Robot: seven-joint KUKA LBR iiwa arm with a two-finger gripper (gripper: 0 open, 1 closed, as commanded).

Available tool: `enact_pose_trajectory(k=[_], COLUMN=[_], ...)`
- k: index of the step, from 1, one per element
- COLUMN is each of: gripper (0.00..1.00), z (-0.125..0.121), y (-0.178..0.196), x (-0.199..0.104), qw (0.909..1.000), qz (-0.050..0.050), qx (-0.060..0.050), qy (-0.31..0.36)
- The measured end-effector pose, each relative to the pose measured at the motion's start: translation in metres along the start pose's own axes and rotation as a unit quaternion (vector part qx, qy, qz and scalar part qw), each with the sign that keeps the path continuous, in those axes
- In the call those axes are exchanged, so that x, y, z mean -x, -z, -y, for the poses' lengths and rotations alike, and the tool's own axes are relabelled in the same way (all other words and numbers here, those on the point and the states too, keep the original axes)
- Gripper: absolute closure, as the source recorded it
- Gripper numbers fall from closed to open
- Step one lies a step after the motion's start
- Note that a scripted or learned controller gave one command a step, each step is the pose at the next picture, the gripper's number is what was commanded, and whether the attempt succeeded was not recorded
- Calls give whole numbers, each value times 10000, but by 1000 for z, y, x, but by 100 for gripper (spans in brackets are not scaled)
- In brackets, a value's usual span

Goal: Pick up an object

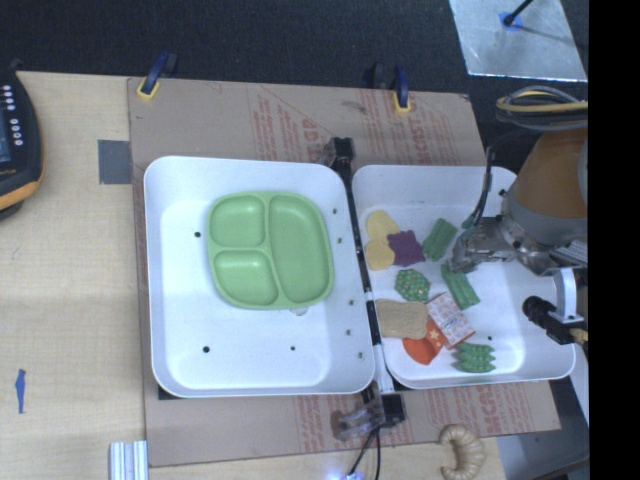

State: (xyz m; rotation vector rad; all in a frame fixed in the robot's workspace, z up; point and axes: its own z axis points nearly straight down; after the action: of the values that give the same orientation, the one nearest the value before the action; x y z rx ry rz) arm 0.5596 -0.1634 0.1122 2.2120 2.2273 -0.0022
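Note:
Several small objects lie in the right bin (500, 183): a yellow piece (380, 239), a purple piece (406, 247), a green block (438, 238), a round green piece (411, 285), a green stick (461, 289), a tan square (402, 318), a red-and-white packet (450, 319), an orange-red item (424, 347) and a knobbly green item (474, 358). My gripper (467, 255) hangs low over the right half of that bin, between the green block and the green stick. The arm's grey body and orange band (550, 183) rise behind it.
The left bin (180, 348) holds a light green divided plate (270, 249). A black clamp (341, 151) sits at the far end of the joint between the bins. A controller pendant (15, 143) lies at the bench's left edge.

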Motion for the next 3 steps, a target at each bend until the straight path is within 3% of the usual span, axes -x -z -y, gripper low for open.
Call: enact_pose_trajectory(k=[1, 2, 3], gripper=[0, 0, 0], z=[0, -38, -100], y=[-1, -19, -19], x=[0, -21, -13], qw=[10000, 10000, 10000], qz=[2, -8, -7], qx=[-5, -2, 15], qy=[6, 6, -3])
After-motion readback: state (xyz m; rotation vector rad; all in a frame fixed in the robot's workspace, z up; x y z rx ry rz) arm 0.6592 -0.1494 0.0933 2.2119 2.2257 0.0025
